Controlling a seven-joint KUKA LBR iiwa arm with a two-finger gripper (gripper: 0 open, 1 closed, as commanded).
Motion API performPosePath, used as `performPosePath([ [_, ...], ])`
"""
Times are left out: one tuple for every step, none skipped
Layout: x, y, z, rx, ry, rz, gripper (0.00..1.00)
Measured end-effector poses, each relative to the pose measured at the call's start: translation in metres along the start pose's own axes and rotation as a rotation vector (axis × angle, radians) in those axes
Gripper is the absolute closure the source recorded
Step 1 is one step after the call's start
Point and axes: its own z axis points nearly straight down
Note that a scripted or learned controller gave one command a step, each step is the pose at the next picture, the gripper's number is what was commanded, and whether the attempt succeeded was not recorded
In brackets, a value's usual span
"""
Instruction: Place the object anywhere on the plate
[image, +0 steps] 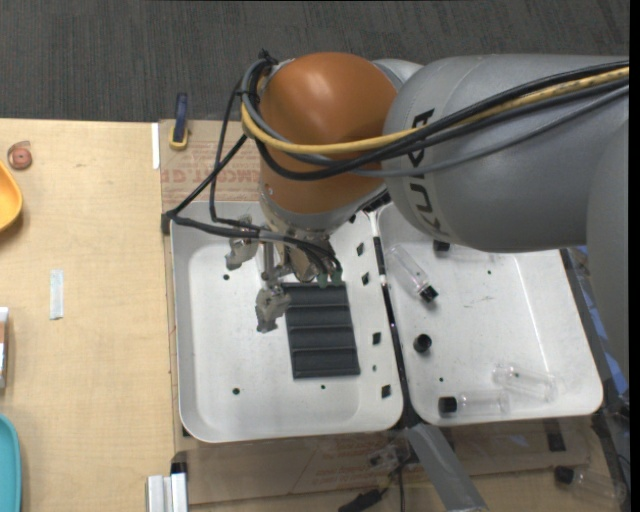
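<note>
I count two white bins (210, 370); the left holds one black ribbed block (322, 332), the right three clear tubes (405, 266) and one small black cap (422, 343).

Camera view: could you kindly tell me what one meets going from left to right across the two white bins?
The pincer → black ribbed rectangular block → small black round cap → clear plastic tube near the right bin's front corner.
</note>
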Motion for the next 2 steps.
performPosePath([
  [-0.0011, -0.0008, -0.0093, -0.001, -0.003, 0.004, 1.0],
  [-0.0011, -0.001, -0.0093, -0.001, -0.003, 0.004, 0.0],
])
